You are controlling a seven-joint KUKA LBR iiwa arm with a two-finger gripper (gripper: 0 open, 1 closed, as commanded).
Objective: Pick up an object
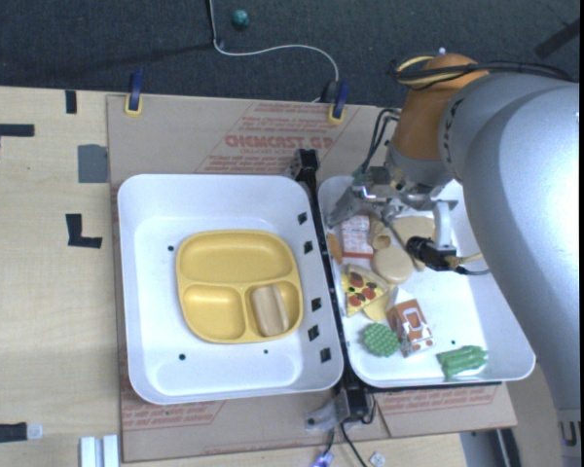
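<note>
Fingers (382, 224) above glossy plastic food (372, 290).

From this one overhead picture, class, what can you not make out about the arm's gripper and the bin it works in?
- Gripper: its fingertips merge with the toys under them, so their state and any grasp cannot be told.
- Right bin: the grey arm covers its far right corner and whatever lies there.
- Pale round toy: partly under the gripper's body; its kind is unclear.
- Small box toy: print too small to read.

A robotics lab: a grey arm (526, 163) reaches over a plywood worktop (39, 261) marked with black tape, where cardboard (263, 139) is clamped under two white bins (136, 261), cables (273, 52) trailing behind.
</note>
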